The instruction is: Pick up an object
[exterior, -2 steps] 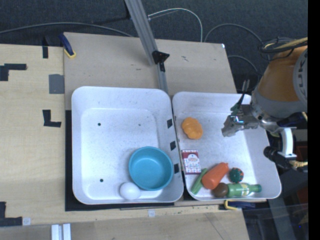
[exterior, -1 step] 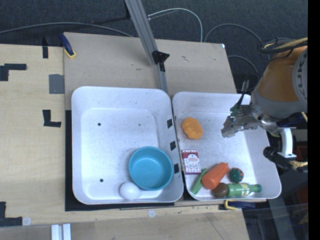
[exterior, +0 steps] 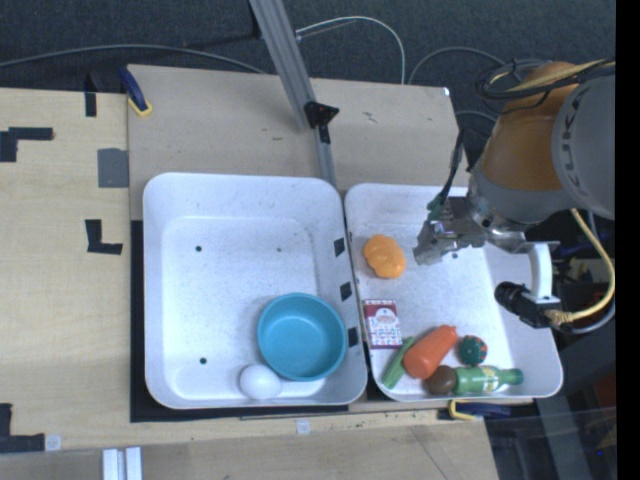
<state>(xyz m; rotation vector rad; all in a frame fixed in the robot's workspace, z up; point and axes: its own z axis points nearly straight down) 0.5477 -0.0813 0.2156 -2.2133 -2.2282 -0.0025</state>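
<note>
1. While the grey arm with its orange band reaches in from the right, its two-finger gripper (exterior: 436, 249) hangs over the upper middle of the right-hand shallow white bin (exterior: 520, 363), and whether it is spread or closed cannot be told from this slant; nothing shows between its tips.
2. Just to the gripper's left, toward the wall shared by the two bins, lies a rounded orange plastic lump (exterior: 384, 256), the nearest thing to pick. It is nearly as wide as long, so no long axis dictates how the wrist should turn.
3. Judged from this, the coming move is a short shift leftward and then a descent; the lump lies near the gripper but apart from it.
4. Room around the lump looks fair: bare white floor above and to its right, the bin's dividing wall close on its left, and a small red and white carton (exterior: 382, 324) below it, apart from it.
5. Farther down, crowded into the bin's lower corner, lie an orange toy carrot (exterior: 430, 350) with a green stem, a small red and green ball (exterior: 472, 349) and a green plastic bottle (exterior: 486, 377) lying flat; these touch or nearly touch, so a grasp there would be harder.
6. A blue plastic bowl (exterior: 299, 335) and a white ball (exterior: 260, 380) sit in the left-hand white bin (exterior: 200, 268), well apart from the gripper.
</note>
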